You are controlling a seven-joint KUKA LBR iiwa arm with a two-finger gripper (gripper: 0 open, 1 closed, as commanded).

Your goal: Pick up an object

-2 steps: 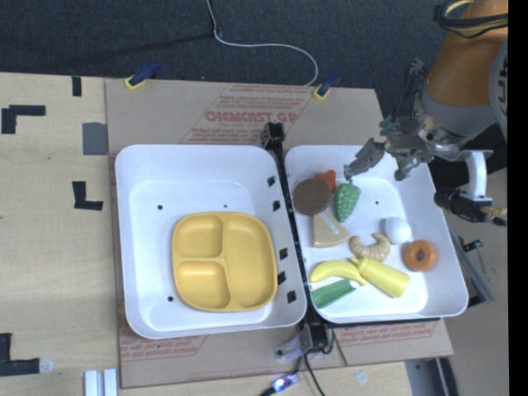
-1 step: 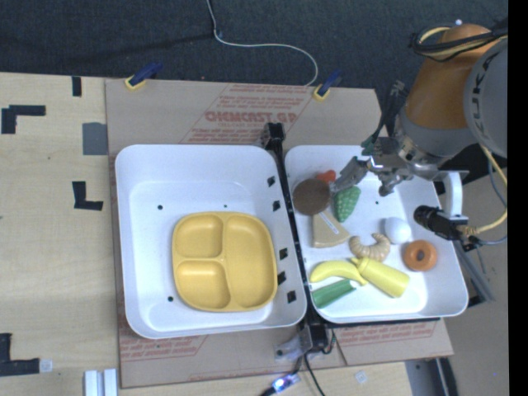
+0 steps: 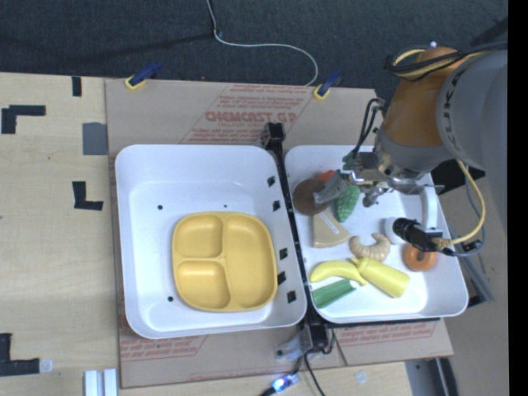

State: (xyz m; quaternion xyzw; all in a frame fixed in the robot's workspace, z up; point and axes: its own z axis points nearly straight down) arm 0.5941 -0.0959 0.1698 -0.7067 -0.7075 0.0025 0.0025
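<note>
Your gripper [image 3: 356, 181] hangs over the upper-left part of the right bin [image 3: 452, 304], the arm coming in from the right above it. Whether the gripper is spread or pinched, you cannot tell from here — the wrist body covers most of it.

Nearest candidate: the green pickle [image 3: 347, 202], lying just under and slightly below the gripper, long axis running steeply, top tipped to the right. It looks to be touching or almost touching the gripper, but nothing shows it pinched. Judged from this, a grasp across its short width is the likely next step.

Around it, close:
- brown disc [image 3: 307, 196] just to the left, against the bin's left wall
- tan wedge [image 3: 328, 233] just below the pickle
- small red bit [image 3: 327, 175] above the disc

Crowding is the risk — a closing gripper could catch the disc or wedge instead.

Rest of the right bin, lower half: banana [image 3: 334, 271] lying roughly crosswise, yellow cylinder [image 3: 384, 277] slanting down to the right, green stick [image 3: 333, 292] under the banana, a pale curled piece [image 3: 371, 247], an orange item [image 3: 421, 259] near the right wall.

Left bin [image 3: 140, 172]: one yellow tray [image 3: 223, 261], three compartments, well apart from the gripper.

Both bins sit on cardboard on the tabletop [image 3: 49, 246].
</note>
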